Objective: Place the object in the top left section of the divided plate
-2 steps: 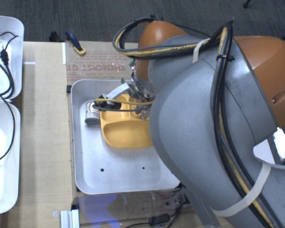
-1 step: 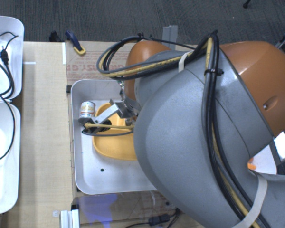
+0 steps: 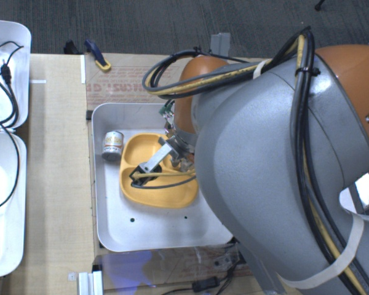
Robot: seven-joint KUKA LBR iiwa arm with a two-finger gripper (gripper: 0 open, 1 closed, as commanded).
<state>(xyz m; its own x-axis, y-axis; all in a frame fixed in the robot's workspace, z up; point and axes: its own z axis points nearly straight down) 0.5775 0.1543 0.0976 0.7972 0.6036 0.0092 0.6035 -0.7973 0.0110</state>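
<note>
A yellow divided plate (image 3: 166, 196) lies in the middle of the white bin (image 3: 154, 232). A small can (image 3: 112, 145) with a pale label and metal ends rests on the bin floor, just off the plate's upper left rim. My gripper (image 3: 182, 160) hangs low over the plate's upper right part, below the orange wrist band. It is well to the right of the can and not touching it. The arm's bulk hides the right side of the plate and of the bin.
A second white tray (image 3: 12, 226) with black cables (image 3: 6, 97) sits at the far left. A blue and yellow clamp (image 3: 97, 55) lies on the cardboard behind the bin. The grey arm covers the whole right half of the view.
</note>
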